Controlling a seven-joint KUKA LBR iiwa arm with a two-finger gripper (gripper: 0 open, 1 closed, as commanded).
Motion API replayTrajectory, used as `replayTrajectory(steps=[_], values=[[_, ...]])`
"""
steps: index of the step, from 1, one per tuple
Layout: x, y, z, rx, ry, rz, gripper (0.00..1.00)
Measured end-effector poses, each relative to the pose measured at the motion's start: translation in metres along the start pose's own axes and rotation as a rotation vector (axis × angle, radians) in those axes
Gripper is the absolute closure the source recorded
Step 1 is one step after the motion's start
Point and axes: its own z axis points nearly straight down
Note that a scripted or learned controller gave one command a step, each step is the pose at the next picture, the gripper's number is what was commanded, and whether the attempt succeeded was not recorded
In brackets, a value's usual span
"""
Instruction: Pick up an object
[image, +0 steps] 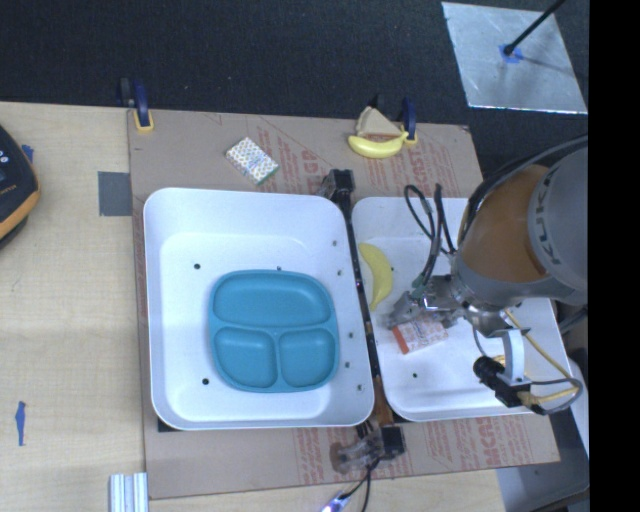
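Observation:
In the right bin a yellow banana lies against the left wall. Just right of it a small packet with white and red-orange print rests on the bin floor. My gripper is low over that packet, hanging under the grey wrist and the orange band. The wrist and cables hide the gripper's tips. In the left bin a blue divided plate lies flat in the middle.
On the cardboard behind the bins lie a second banana with a wedge-shaped thing and a small patterned packet. Black cables trail from the arm over the right bin. Clamps hold the bins together at the seam.

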Motion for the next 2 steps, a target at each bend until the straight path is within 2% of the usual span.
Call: replayTrajectory(steps=[1, 2], values=[[-0.029, 0.080, -0.001, -0.001, 0.000, 0.002, 0.00], [-0.003, 0.000, 0.000, 0.002, 0.001, 0.002, 0.00]])
